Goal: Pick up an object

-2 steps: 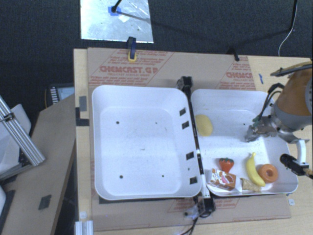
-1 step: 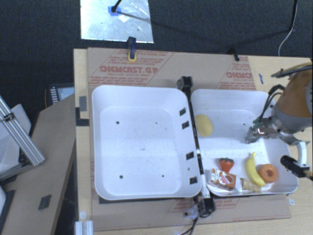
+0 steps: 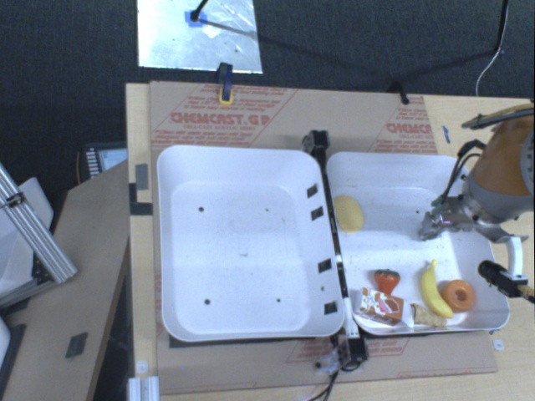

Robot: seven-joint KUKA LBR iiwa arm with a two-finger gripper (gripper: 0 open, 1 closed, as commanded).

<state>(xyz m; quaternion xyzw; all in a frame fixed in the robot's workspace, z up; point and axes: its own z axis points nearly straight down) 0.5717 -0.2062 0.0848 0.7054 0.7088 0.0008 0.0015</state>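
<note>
This looks like a robotics lab: two white bins (image 3: 242,249) on a cardboard-covered bench (image 3: 276,111), dark carpet floor, aluminium framing (image 3: 29,228) at left, and cables (image 3: 493,48), probably for test equipment.

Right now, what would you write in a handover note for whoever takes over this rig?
Gripper: low in the right bin, near its right wall, with nothing visibly held; whether it is open or shut cannot be told.
Objects, all in the right bin: yellow lemon-like fruit by the divider; strawberry, snack packet, banana and orange ring along the near edge.
Done: no pick shown.
Left: grasp and lift one object.
</note>
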